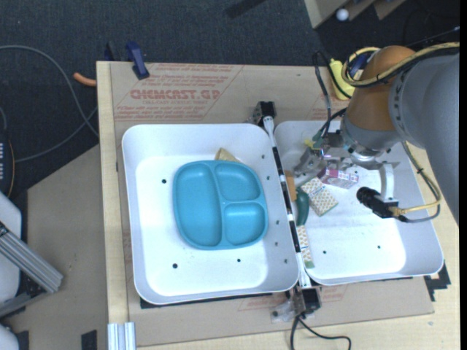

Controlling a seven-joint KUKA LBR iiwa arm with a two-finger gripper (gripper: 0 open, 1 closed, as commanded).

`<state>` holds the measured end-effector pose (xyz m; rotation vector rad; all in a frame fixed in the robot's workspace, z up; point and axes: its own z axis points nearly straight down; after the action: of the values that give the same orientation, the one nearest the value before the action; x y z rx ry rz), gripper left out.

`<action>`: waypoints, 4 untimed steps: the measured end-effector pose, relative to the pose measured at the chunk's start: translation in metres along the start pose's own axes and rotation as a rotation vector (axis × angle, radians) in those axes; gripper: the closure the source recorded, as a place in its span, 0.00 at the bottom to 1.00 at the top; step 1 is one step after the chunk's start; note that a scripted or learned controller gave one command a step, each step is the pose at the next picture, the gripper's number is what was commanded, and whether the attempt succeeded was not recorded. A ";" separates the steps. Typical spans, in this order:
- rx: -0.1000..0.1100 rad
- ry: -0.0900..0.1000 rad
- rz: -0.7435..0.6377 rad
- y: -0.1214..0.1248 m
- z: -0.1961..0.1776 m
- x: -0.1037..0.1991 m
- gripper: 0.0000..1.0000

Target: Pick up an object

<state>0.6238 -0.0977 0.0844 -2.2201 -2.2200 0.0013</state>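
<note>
Objects for picking are sitting in the right bin: a checkered packet, a pink-and-white item just beside it, a dark green piece against the bin's left wall, and an orange sliver near the divider.

Camera view: we are seeing the arm reaching in from the right, wrist hanging over the upper-left part of that bin. The pincer is sitting low among the clutter, just above the pink-and-white item and the packet. Wrist and cables are blocking it, so we cannot tell whether it is open, closed, or gripping anything.

Left bin is carrying a blue divided plate with a tan corner poking out behind it; well apart from the pincer. Both bins are resting on the counter.

Progress, as we are judging it: approach looks done, pincer is at the pile. Nothing is visibly lifted. Remaining: confirm a grip, then raise an object clear of the bin.
</note>
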 end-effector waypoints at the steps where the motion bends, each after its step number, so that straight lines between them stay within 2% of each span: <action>1: 0.000 0.001 0.000 -0.001 0.000 0.004 0.00; 2: 0.000 0.000 0.000 -0.005 0.000 0.004 0.00; 3: -0.004 -0.001 -0.001 0.021 0.000 0.004 0.00; 4: -0.004 -0.002 0.001 0.020 0.000 -0.009 0.00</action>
<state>0.6440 -0.1062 0.0847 -2.2236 -2.2223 -0.0007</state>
